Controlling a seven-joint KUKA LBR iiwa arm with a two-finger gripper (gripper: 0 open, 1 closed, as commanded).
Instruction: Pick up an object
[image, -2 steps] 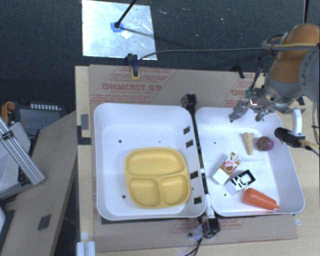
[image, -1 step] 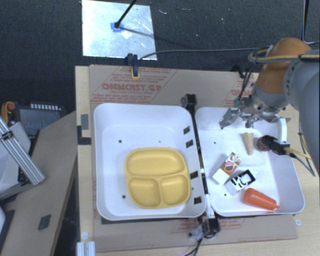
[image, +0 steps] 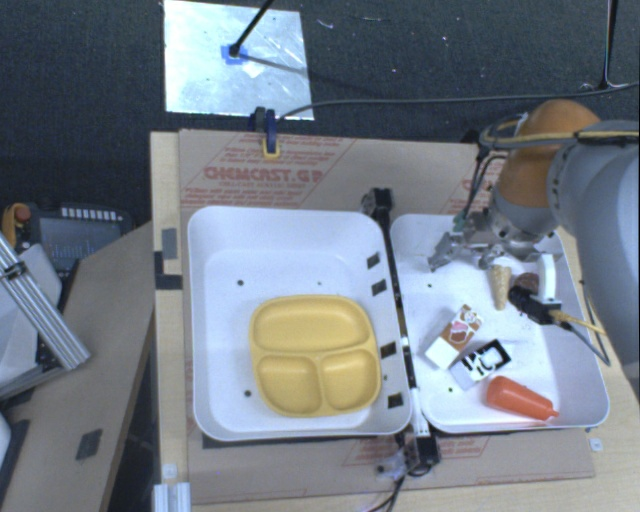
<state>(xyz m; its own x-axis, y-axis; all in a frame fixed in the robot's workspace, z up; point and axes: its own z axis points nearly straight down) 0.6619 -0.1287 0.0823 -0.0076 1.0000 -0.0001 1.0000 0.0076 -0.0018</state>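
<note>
Hovering low at the far side of the right bin (image: 590, 395), end effector (image: 470, 245) state impossible to tell, nothing seen gripped. Picking not yet begun: cone (image: 499, 284) lying just beside, carrot (image: 519, 398) waiting near. Next probably needing descending squarely over the cone.

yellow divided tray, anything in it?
Empty. All three compartments of the yellow divided plastic tray show bare yellow; it lies flat in the left white bin.

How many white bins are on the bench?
2. The left white bin holds a yellow divided plate. The right white bin sits beside it, with small toys inside and the arm above its far end.
</note>
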